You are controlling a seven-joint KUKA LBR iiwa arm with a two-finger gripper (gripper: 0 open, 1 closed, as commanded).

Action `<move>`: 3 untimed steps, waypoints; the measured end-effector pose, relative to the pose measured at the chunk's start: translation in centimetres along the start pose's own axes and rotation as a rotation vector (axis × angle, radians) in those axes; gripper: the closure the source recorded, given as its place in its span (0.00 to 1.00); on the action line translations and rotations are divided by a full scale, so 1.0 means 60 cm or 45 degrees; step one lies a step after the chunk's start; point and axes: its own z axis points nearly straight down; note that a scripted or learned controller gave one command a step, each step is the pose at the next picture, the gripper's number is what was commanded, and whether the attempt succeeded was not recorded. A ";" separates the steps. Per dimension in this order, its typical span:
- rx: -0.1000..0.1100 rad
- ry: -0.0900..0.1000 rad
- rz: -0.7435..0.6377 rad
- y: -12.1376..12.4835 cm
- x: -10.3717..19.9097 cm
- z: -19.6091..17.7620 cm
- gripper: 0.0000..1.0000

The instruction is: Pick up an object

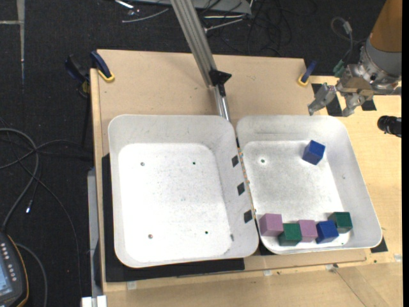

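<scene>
- The pincer (337,104) hangs up high over the far right corner of the right bin (358,171). Its two fingers look spread apart, with nothing between them.
- I think the picking step has not started yet. The arm is only waiting above.
- The closest thing to grab is the lone blue block (314,152). It sits just below the pincer and a little to the left, alone on the bin floor.
- Next, the pincer would need to go down and line up over that block, with one finger on each side, then squeeze.
- Nothing stands near the lone blue block, so it looks like the easy pick.
- Far below the pincer, along the near edge of the bin, is a row of blocks (305,228): purple, green, pink, blue and green. They touch each other, so fingers may not fit between them.
- The left bin (121,171) is well off to the left of the pincer.
</scene>
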 end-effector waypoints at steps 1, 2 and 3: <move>-0.004 0.002 0.003 -0.067 0.026 -0.057 0.00; 0.008 0.002 0.006 -0.093 -0.025 0.182 0.00; -0.001 -0.001 -0.001 -0.048 -0.037 0.292 0.00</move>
